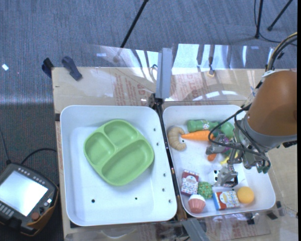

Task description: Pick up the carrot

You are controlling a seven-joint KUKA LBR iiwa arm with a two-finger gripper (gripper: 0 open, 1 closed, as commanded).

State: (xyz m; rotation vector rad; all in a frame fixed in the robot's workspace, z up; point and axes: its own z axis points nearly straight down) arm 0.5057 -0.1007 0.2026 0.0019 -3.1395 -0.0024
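The orange carrot (pixel 196 135) lies on its side in the upper part of the right bin (pixel 268 192), its tip pointing left toward a croissant (pixel 178 138). My gripper (pixel 227 175) hangs over the middle of the same bin, below and to the right of the carrot and apart from it. The wrist and its cables hide part of the bin floor beneath them. A small orange piece (pixel 212 157) shows just left of the wrist.
Green toy foods (pixel 200 124) lie just behind the carrot. Along the right bin's front lie a red-white box (pixel 190 182), a green ball (pixel 205 190), a cupcake (pixel 196 203), a small carton (pixel 226 200) and an orange (pixel 245 195). A green divided plate (pixel 119 151) sits in the left bin (pixel 72 195).
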